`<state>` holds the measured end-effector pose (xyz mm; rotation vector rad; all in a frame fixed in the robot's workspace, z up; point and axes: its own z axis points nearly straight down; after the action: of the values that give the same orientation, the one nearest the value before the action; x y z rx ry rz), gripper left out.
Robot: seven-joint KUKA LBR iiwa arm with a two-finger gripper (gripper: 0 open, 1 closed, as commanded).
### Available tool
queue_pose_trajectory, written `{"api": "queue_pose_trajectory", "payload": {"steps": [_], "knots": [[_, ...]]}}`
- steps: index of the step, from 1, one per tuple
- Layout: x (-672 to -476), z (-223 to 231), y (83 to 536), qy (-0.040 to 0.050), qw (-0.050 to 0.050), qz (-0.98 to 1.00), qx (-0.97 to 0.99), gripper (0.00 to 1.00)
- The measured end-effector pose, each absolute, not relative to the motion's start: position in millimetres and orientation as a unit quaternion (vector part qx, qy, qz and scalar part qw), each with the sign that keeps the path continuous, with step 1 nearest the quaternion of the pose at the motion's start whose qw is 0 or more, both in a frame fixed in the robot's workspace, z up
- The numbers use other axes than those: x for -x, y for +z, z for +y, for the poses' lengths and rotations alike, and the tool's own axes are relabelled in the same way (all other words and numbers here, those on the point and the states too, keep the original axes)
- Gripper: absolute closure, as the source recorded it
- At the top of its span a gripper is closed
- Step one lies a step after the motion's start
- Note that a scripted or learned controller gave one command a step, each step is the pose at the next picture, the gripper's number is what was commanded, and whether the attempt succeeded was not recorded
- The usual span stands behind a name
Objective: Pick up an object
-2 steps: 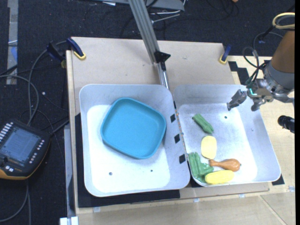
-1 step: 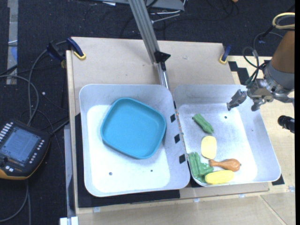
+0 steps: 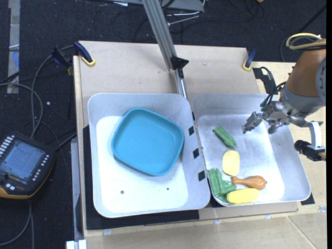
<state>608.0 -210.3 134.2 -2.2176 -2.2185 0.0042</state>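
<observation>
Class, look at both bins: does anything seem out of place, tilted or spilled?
Nothing is spilled. The blue plate lies turned at an angle in the left bin. The toy foods crowd the right bin's near corner rather than spreading out.

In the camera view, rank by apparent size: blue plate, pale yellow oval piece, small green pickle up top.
1. blue plate, largest by far.
2. pale yellow oval piece and small green pickle look close in size; I won't separate them.

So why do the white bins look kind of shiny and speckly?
Camera view: overhead light gives soft glare on the right bin and the left bin; the blue plate casts barely any shadow; the hand looks slightly soft, the toy food sharper.
</observation>
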Motion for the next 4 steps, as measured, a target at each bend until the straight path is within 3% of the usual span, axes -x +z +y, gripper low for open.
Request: {"api": "queue_pose_trajectory", "payload": {"steps": [1,2,4], "knots": [[-607.1,-209.7,93.3,0.0009,0.002,-0.707,0.707,0.00],[-608.3,-210.0,105.9,-0.0001,0.000,-0.707,0.707,1.00],[-607.7,-206.2,224.9,-0.0015,-0.003,-0.707,0.707,1.00]]}}
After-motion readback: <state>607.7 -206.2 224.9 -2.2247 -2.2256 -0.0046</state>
